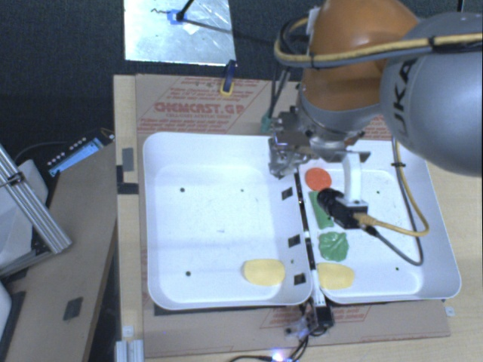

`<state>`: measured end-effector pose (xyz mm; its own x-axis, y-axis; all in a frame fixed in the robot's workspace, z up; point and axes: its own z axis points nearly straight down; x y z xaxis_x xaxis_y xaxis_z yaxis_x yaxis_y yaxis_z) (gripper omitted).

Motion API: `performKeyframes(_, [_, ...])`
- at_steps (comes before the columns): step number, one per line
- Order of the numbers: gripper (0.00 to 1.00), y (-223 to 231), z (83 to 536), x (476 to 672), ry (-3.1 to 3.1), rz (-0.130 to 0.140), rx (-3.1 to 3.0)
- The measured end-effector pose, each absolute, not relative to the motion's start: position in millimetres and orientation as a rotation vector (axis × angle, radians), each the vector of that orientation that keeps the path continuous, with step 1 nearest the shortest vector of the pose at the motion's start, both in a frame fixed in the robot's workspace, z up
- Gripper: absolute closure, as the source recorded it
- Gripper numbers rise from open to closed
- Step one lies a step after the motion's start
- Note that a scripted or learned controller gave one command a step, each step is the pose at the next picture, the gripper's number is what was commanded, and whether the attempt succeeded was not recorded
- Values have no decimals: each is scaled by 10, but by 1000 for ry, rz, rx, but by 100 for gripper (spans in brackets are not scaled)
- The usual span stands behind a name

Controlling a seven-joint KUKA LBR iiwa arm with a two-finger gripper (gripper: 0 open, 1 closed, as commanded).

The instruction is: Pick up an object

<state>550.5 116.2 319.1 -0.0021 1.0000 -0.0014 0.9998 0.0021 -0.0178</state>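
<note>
While the arm leans in from the right with its orange band looming over the far side of the bench, the gripper hangs low near the divider between the two bins, at the top inner corner of the right bin. Whether anything is pinched there cannot be made out — the metal is too small and cluttered to read — so no hold can be claimed.

Candidate objects lie in a column along the right bin's inner side: an orange-red disc just right of the gripper, a green strip partly under a black connector on the arm's cable, a green leafy piece below that, and a yellow piece at the near corner. A second yellow piece rests in the left bin close to the divider.

My worry is position: the gripper looks to sit over the rim rather than squarely over any object, so a descent here would likely meet the bin wall or close on nothing. The pieces also look flat, and might slip out of a pinch. The yellow cable trailing across the right bin could drag the green pieces as the arm moves.
</note>
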Motion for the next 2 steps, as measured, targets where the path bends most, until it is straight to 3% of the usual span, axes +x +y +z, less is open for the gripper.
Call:
performKeyframes(1, [100,1141,3601,5222,-2227,-5,-2217])
performKeyframes(2, [100,1032,3910,5039,-2227,-7,-2219])
